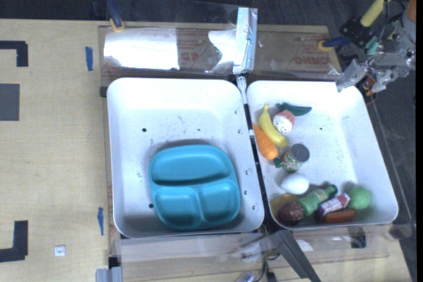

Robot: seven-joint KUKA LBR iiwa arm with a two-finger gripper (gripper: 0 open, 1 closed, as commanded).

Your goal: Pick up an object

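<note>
Currently I'm seeing the left bin (125, 109) holding a teal divided tray (193, 186) toward its six o'clock side. The right bin (344, 122) is carrying a banana (271, 125) and carrot (266, 141) near nine o'clock, a small jar (294, 156) at centre, and a white egg (295, 184), bottle (316, 197) and green ball (360, 197) crowding six o'clock. The gripper (370, 72) is hovering beyond that bin's one o'clock corner, and I cannot tell how its claw is set.
</note>
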